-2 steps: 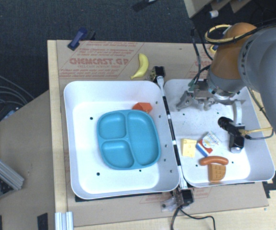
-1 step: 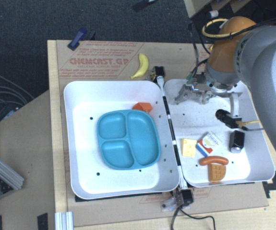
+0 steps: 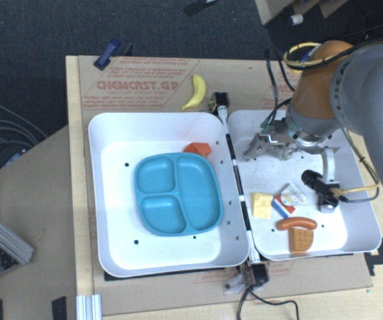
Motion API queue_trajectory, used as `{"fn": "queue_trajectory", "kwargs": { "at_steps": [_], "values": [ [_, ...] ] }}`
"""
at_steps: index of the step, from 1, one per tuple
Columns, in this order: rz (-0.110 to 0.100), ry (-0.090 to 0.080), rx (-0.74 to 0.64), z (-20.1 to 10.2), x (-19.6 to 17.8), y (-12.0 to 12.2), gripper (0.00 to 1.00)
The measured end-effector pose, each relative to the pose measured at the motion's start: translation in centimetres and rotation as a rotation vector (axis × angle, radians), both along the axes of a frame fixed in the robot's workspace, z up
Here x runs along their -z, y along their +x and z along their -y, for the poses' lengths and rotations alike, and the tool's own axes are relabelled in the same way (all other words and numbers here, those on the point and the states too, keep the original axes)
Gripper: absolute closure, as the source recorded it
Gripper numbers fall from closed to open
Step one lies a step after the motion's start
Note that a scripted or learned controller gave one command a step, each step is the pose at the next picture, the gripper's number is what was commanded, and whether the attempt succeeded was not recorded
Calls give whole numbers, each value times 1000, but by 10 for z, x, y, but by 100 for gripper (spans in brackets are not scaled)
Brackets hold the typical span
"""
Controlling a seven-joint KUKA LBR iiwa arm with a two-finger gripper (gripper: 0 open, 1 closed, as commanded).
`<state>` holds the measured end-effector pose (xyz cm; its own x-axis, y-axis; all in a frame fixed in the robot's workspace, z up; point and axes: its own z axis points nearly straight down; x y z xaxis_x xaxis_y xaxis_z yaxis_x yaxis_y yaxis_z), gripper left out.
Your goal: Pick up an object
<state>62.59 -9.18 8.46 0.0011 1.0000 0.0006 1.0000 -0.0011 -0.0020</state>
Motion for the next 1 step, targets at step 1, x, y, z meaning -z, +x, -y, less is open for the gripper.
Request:
{"fn": "queue_trajectory", "kwargs": {
  "at_steps": [1],
  "values": [
    [4, -1, -2, 1, 0, 41, 0]
  ]
}}
